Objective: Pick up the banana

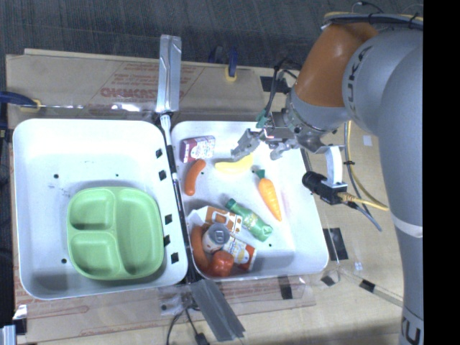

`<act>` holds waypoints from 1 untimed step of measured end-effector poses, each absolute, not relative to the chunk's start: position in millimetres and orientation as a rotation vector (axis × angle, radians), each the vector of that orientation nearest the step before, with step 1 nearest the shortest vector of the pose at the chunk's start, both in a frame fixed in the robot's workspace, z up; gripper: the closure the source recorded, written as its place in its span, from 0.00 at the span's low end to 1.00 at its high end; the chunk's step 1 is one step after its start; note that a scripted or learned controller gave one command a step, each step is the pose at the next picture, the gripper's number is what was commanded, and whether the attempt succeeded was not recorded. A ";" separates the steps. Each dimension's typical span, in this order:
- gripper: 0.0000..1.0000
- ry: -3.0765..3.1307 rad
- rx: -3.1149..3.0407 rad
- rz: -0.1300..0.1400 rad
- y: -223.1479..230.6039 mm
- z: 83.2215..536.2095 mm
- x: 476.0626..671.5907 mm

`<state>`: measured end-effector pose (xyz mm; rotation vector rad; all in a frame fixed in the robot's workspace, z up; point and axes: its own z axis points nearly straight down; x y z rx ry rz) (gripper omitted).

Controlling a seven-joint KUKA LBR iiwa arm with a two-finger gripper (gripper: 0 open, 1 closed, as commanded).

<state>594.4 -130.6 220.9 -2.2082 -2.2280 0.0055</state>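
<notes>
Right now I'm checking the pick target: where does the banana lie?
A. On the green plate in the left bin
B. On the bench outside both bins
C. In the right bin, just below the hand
C: the banana lies in the right bin, near its far wall, just below the hand.

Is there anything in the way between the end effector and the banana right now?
Nothing visible blocks it. The end effector hangs just above and right of the banana in the right bin. The carrot lies lower right of the banana, and the sausage lies to its left, both off that path.
</notes>
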 end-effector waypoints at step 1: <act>0.00 -2.205 -2.236 0.004 -153.2 91.6 639.9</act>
